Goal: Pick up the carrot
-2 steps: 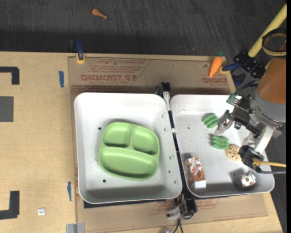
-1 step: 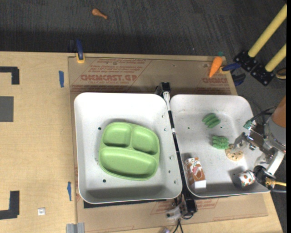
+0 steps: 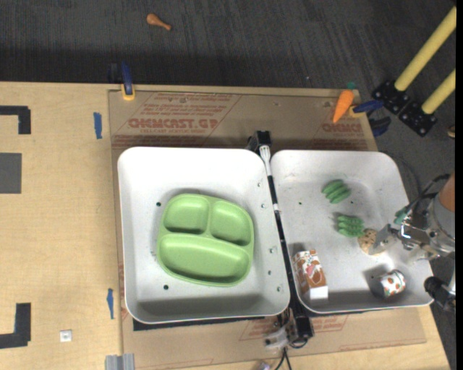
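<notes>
A small orange carrot (image 3: 342,105) with a green top lies on the brown board behind the right bin (image 3: 318,170), outside it and next to a blue clamp. My gripper (image 3: 414,233) hangs low at the right bin's right edge, far in front of the carrot. It sits beside a tan speckled piece (image 3: 370,241) and a bit of teal (image 3: 400,214). Nothing can be seen held in it.
The right bin holds two green toy vegetables (image 3: 336,191) (image 3: 349,225), a small carton (image 3: 311,273) and a round patterned object (image 3: 388,283). A green divided plate (image 3: 206,238) lies in the left bin (image 3: 137,217). Yellow poles (image 3: 434,43) slant at the top right. Another orange bit (image 3: 158,22) lies on the dark floor.
</notes>
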You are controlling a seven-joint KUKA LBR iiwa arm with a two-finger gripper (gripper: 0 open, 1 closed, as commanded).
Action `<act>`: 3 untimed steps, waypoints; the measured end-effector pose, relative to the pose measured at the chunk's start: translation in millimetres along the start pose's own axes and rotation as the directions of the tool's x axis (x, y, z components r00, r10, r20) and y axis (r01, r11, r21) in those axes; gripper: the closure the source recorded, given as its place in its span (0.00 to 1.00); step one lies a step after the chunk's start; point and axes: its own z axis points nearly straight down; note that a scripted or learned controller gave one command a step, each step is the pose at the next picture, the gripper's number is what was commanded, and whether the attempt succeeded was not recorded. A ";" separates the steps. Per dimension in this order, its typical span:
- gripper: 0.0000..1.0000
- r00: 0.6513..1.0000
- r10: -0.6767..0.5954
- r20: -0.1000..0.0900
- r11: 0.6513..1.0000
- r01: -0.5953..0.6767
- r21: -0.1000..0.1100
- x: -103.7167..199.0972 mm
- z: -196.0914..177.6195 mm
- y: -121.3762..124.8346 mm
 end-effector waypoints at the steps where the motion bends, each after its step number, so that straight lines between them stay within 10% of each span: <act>1: 0.00 1.000 0.000 0.000 1.000 0.000 0.000 0.0 0.0 0.0; 3: 0.00 1.000 0.000 0.000 1.000 0.000 0.000 0.0 0.0 0.0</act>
